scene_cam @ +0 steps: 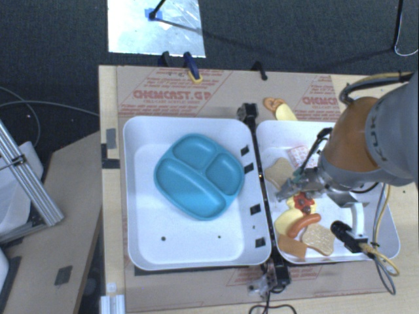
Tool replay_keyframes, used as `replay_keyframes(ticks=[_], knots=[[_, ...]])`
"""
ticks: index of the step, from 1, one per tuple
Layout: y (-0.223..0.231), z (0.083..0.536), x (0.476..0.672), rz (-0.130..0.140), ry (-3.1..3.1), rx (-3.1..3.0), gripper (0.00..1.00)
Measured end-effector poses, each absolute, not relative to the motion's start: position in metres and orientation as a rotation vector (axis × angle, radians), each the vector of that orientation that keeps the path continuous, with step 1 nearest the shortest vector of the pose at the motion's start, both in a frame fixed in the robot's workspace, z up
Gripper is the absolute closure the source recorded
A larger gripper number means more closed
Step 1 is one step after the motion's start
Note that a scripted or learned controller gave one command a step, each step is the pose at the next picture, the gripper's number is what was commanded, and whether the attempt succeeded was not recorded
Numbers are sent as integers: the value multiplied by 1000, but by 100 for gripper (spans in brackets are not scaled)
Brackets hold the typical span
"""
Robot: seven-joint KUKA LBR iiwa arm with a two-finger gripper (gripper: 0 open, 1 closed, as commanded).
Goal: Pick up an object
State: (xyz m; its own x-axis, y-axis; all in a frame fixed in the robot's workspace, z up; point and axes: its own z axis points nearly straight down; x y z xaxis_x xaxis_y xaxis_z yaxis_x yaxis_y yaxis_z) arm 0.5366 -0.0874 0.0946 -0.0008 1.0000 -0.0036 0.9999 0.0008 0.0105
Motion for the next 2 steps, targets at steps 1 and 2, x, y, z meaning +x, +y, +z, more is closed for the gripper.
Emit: replay_keyframes(ticks=[1,2], knots=[[-86,92,511,25,2201,2197,0],[-110,91,494,25,2212,2203,0]])
